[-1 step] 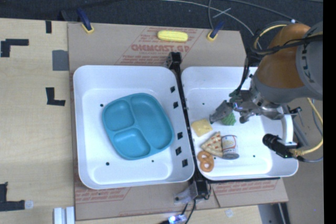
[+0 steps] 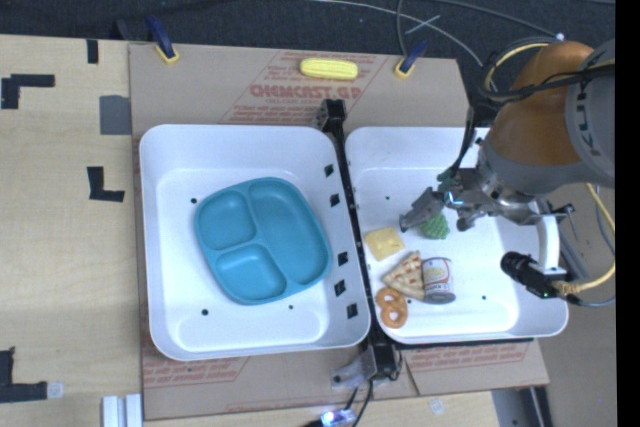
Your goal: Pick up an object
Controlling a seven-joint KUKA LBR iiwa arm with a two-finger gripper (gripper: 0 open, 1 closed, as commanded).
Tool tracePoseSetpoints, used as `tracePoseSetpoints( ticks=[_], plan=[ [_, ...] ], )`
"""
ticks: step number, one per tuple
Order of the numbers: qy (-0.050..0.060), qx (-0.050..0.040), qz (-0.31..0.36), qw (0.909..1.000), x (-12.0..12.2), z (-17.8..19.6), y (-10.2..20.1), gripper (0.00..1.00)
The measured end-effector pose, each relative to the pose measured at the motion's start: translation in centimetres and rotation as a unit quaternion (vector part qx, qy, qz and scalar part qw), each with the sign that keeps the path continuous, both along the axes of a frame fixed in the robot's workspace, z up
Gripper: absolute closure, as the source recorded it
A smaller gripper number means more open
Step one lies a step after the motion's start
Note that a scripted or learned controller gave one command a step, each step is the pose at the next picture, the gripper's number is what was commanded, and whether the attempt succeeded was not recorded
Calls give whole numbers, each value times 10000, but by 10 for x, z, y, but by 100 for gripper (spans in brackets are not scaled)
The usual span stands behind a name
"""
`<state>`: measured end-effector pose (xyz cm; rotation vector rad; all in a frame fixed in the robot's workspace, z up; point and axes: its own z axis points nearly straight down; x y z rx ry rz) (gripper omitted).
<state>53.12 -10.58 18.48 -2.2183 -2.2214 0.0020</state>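
My gripper [image 2: 442,217] hangs over the middle of the right bin [image 2: 400,147], its two dark fingers spread apart. A small green item [image 2: 436,228] lies on the bin floor just below the gap between them; I cannot tell whether either finger touches it. To its lower left lie a pale yellow block [image 2: 384,242], a triangular toast-like slice [image 2: 404,273], a small can [image 2: 437,279] on its side, and a brown pretzel [image 2: 392,307]. The grey and orange arm covers the bin's right part.
The left bin [image 2: 160,215] holds a blue divided plate [image 2: 262,239]. A yellow corn-like toy [image 2: 328,68] rests on the cardboard behind the bins. Black clips run along the divider [image 2: 340,185] between the bins. Cables loop over the arm at the upper right.
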Motion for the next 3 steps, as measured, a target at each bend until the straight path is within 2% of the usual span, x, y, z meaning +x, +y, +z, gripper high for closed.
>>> tracePoseSetpoints(
  ticks=[1,2,3],
  plan=[
    [26,1,-5,10000,-11,-53,5,0],
    [-8,-9,-1,10000,-11,-102,6,0],
    [-17,-12,-2,10000,-10,-90,6,100]
  ],
)
